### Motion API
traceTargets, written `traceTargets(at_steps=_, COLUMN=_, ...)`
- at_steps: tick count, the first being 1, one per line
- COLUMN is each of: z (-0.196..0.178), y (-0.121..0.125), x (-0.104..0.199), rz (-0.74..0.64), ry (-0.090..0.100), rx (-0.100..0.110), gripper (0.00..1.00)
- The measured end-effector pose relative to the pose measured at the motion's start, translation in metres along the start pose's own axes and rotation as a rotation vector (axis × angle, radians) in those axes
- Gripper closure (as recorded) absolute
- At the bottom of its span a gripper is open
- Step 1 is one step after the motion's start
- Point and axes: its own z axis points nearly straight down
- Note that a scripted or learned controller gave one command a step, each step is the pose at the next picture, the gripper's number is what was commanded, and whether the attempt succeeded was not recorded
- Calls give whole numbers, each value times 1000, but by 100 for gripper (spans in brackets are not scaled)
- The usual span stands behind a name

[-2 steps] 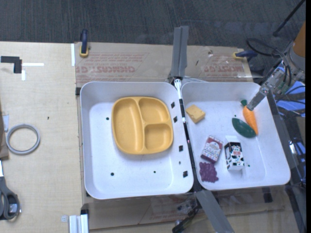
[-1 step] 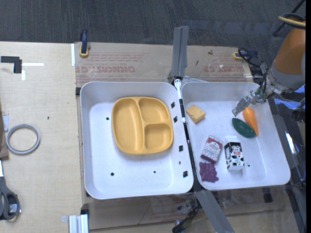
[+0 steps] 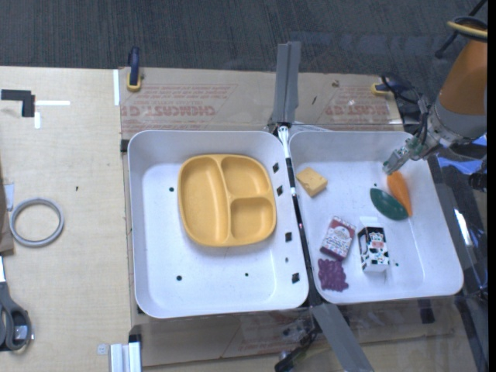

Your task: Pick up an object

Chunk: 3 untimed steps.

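Bench, far left: a roll of tape [image 3: 35,222] lies flat on the wood; scissors [image 3: 13,325] sit at the near-left edge.

Left bin [image 3: 151,231]: holds one yellow divided plate [image 3: 227,199], three compartments, nothing on it. It sits toward the far half of the bin.

Right bin [image 3: 434,270]: all the candidate objects are here. A yellow wedge, cheese-like [image 3: 311,181], lies far-left, well apart from the others. Nearer the front, a small red-and-white packet [image 3: 337,238], with a purple bunch of grapes [image 3: 333,273] just beside it on the near side. To the right of the packet stands a small black-and-white carton [image 3: 374,249]. Far-right: a dark green leaf-shaped piece [image 3: 388,204], with an orange carrot [image 3: 400,191] touching or overlapping its right edge.

Gripper [image 3: 401,161]: at the far-right of the right bin, just on the far side of the carrot's upper end, tips close to it. Too small and blurred to read; whether it is spread or closed I cannot tell. No object is visibly between the tips.

Progress, as a judgement: nothing is lifted yet; every object rests on the bin floor. The carrot looks the likeliest target. Left to do: secure a grasp and raise it. Risk: the leaf-shaped piece lying against the carrot may be caught or nudged.
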Motion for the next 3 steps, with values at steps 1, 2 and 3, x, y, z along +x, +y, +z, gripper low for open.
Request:
traceTargets(at_steps=1, z=0, y=0, x=0, rz=0, ry=0, rx=0, gripper=0)
traceTargets(at_steps=2, z=38, y=-3, x=2, rz=2, ry=5, rx=1, gripper=0)
traceTargets(at_steps=3, z=28, y=-2, x=2, rz=-1, ry=1, rx=0, gripper=100)
